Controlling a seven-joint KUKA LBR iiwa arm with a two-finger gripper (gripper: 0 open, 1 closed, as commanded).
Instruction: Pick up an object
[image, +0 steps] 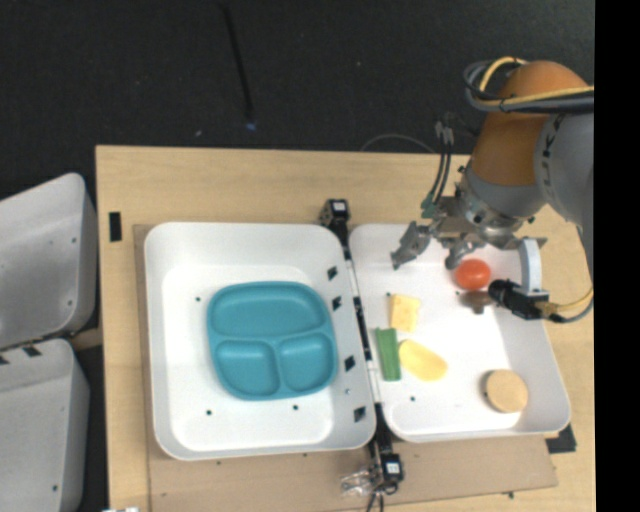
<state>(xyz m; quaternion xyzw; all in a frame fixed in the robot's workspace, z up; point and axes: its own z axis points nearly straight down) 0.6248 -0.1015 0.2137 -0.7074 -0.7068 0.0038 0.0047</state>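
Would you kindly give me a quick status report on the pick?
Gripper low over right bin, nothing visibly held. Red ball beside it. Yellow pieces, green block, tan disc lie apart.

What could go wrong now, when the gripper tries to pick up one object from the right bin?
1. The red ball lies right under the gripper; being round, it may roll away if a finger nudges it.
2. The yellow pieces and the green block lie close together by the right bin's inner wall, so a grasp there may catch two things or hit the wall.
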